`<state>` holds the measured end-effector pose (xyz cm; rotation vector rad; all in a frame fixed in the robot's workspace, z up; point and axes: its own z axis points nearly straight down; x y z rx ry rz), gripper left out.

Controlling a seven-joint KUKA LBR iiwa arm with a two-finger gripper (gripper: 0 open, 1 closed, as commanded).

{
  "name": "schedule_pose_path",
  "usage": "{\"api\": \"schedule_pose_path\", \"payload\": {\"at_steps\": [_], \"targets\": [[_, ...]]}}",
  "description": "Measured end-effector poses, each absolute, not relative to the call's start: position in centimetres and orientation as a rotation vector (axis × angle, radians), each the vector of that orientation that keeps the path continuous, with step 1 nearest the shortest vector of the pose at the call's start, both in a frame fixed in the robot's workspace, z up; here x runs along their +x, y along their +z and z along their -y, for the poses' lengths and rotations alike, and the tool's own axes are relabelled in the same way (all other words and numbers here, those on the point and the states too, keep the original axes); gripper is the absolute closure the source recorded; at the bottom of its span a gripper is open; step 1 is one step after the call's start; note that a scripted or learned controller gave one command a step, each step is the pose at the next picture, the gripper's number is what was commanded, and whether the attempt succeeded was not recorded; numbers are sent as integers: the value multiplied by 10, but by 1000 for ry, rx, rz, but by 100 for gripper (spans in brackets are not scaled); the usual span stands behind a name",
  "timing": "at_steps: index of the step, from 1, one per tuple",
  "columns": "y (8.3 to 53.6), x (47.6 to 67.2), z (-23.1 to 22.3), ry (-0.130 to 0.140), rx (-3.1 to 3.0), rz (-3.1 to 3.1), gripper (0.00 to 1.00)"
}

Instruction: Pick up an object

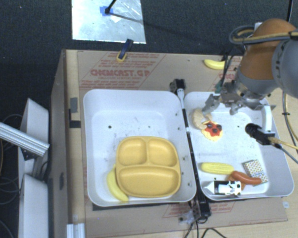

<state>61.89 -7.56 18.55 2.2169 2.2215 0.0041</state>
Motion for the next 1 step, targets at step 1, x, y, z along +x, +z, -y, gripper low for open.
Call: {"api": "schedule_pose_path", "payload": {"at_steps": [1], "targets": [[182, 556, 105, 0, 2220, -2221, 0]]}}
